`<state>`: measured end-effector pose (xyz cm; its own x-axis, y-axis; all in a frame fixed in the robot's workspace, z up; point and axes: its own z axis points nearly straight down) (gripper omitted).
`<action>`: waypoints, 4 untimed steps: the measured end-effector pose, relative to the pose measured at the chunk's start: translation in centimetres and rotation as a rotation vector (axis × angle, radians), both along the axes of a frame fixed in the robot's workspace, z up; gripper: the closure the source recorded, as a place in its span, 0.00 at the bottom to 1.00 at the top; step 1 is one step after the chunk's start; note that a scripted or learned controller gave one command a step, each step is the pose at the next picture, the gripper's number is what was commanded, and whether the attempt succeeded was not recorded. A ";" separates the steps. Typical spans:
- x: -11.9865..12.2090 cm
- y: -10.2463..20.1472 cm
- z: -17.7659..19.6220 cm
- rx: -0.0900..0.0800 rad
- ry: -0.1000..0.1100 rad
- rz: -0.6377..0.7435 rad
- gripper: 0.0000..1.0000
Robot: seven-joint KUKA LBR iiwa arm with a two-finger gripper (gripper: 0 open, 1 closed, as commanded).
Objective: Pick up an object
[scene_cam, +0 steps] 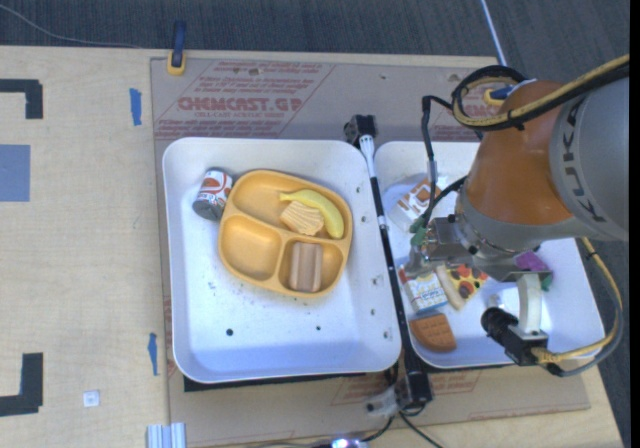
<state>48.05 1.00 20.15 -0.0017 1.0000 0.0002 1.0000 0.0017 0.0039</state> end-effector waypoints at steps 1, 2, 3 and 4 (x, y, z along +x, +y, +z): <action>0.0 0.0 0.0 0.000 0.000 -0.001 0.00; 0.0 0.0 0.0 0.000 0.000 -0.001 0.00; 0.0 0.0 0.0 0.000 0.000 -0.001 0.00; 0.0 0.0 0.0 0.000 0.000 -0.001 0.00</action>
<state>48.04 0.96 20.14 -0.0012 1.0000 -0.0002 1.0000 0.0012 0.0034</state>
